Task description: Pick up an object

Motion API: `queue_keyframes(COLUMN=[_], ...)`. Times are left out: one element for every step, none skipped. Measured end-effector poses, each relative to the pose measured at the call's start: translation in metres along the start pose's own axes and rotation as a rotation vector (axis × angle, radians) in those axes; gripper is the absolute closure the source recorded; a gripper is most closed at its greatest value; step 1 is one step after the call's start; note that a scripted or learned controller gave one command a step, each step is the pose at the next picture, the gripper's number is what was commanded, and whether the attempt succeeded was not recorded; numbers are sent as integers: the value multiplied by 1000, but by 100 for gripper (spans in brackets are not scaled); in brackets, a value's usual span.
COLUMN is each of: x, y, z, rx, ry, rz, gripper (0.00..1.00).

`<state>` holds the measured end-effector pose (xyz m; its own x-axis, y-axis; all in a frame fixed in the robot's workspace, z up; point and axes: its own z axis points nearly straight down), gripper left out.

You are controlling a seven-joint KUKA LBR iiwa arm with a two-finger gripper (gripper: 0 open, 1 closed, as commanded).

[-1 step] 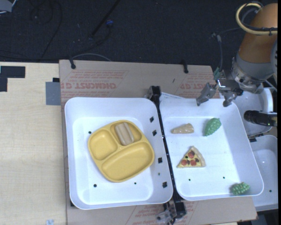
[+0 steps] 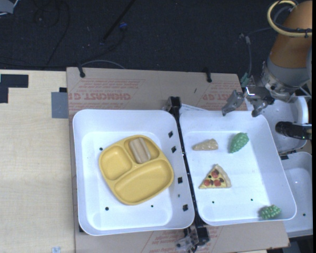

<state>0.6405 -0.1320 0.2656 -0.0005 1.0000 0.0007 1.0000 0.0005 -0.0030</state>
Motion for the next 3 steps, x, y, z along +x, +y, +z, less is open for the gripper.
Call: queue_keyframes(x=[6,-2,3], y=[-4,0,-5], z=[63,113,158], rx=[5,3,3], ry=[1,0,0], rz=[0,1,1], gripper=[0,0,0])
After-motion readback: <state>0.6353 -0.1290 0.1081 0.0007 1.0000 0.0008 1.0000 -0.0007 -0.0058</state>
